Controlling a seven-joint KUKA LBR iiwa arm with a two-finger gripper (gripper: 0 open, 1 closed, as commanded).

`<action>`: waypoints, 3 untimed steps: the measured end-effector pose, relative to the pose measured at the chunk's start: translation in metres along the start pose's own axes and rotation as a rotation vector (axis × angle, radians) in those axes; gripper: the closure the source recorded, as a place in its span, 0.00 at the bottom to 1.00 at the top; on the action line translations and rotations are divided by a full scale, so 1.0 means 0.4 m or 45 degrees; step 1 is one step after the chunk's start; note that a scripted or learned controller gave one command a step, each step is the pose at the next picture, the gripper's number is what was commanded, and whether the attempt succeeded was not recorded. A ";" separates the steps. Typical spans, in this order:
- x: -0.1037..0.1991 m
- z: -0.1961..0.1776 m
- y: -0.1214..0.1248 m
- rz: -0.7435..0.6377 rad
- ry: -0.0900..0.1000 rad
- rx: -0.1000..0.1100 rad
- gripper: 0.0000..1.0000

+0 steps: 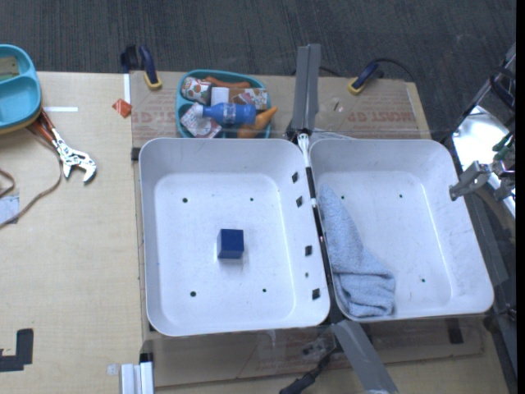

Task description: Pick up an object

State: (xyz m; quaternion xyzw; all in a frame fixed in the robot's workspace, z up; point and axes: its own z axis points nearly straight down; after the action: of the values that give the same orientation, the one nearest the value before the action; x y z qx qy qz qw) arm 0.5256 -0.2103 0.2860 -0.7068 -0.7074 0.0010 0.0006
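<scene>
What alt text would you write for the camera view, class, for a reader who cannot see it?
Two shallow white bins sit side by side on a bench: the left bin holds a small blue cube, the right bin a crumpled grey-blue cloth along its left wall. Behind them stands a teal tub of mixed items, and a wrench lies at far left.

Tool (464, 185) at far right edge, arm retracted.

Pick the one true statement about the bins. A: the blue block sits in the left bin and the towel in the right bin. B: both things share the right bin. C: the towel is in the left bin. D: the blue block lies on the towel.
A: the blue block sits alone on the floor of the left bin, while the grey towel lies along the left side of the right bin.
</scene>
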 end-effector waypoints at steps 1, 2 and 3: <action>0.243 0.160 -0.120 0.213 0.000 0.002 0.00; 0.282 0.474 -0.119 0.344 0.001 -0.002 0.00; 0.154 0.324 -0.033 0.346 -0.001 -0.001 0.00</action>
State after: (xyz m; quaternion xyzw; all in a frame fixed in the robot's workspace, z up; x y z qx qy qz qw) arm 0.5120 -0.1488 0.1564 -0.7961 -0.6052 0.0011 0.0000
